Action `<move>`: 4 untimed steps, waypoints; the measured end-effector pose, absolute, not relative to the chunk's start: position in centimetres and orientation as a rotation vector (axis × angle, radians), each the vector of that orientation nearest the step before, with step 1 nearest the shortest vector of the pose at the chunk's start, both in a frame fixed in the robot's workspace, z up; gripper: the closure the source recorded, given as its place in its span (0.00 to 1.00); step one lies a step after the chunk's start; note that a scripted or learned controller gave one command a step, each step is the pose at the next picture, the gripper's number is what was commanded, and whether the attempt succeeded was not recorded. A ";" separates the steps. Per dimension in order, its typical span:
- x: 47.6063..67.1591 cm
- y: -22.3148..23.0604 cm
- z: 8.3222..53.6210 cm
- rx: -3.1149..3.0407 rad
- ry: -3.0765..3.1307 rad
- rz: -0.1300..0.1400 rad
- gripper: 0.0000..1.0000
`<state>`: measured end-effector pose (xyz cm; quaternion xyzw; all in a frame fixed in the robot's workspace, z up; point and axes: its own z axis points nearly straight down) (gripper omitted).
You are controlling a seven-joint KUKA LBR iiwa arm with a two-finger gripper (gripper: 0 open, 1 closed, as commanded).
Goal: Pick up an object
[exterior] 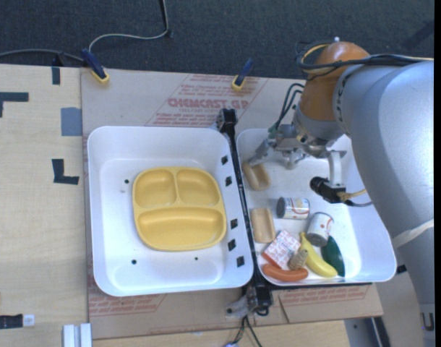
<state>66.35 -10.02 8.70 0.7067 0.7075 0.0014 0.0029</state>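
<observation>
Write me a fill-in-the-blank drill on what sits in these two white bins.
1. The yellow divided plastic plate lies in the ____ bin.
2. That plate has ____ compartments.
3. The yellow banana lies in the ____ bin, beside a dark green vegetable.

Missing words: left; three; right

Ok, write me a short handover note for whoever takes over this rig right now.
End effector: low over the back of the right bin, near a tan block; nothing seen held.
Right bin: small can, second can, another tan block, red-and-white packet, banana, green item, orange carrot-like piece.
Left bin: yellow divided plate.
Done: no pick yet.
Left: grasp and lift one object.
</observation>
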 end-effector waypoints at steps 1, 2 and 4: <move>59.5 -9.7 8.8 2.218 2.217 0.003 0.00; 66.0 -15.8 8.7 2.216 2.217 0.004 0.00; 63.3 -9.9 8.7 2.217 2.220 0.004 0.00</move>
